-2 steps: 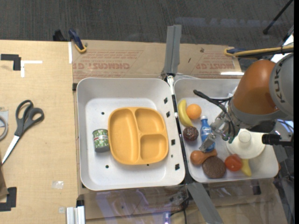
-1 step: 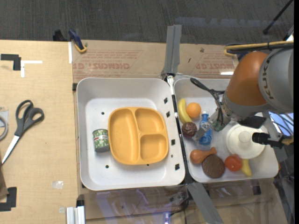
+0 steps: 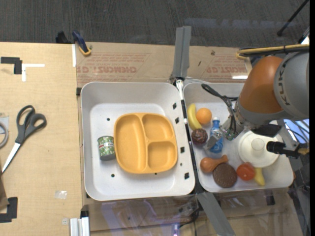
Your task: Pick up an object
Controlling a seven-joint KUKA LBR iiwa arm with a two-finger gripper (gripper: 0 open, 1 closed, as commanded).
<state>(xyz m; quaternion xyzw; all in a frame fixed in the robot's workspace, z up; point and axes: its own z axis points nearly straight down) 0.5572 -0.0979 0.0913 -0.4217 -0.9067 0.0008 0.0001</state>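
i see the arm (image 3: 275,90) closest, its end effector (image 3: 227,128) low in the right bin (image 3: 288,178) beside a blue bottle (image 3: 215,136); grip unclear. scissors (image 3: 22,129) lie on the wooden surface (image 3: 39,171); dark floor (image 3: 123,9) behind.

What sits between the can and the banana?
The orange divided plate in the left bin, between the can and the banana; the bins' adjoining walls too, in the camera view.

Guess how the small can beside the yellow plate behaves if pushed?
The can seems to lie on its side, so it would probably roll along the left bin floor. It looks rigid and likely smooth, perhaps slippery. The yellow plate alongside may stop it.
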